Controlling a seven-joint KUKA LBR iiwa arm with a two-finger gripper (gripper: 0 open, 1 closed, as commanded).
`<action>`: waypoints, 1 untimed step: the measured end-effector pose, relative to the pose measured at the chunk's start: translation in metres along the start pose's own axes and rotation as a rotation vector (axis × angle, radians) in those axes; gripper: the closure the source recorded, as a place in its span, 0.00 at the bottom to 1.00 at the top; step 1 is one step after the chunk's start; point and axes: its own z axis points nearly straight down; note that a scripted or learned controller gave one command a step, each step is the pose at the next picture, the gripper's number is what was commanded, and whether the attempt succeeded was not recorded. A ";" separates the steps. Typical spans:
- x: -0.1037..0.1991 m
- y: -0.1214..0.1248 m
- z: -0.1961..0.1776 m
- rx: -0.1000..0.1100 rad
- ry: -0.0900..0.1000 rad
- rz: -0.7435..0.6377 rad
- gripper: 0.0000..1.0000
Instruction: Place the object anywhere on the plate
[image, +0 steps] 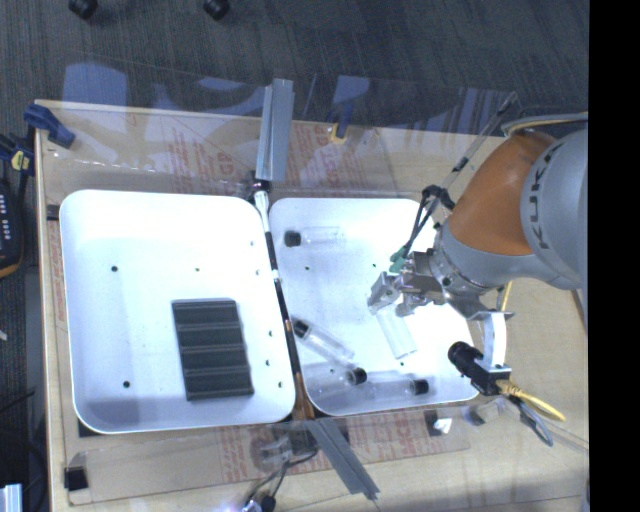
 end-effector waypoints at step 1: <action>0.100 0.013 0.022 0.004 0.003 0.010 1.00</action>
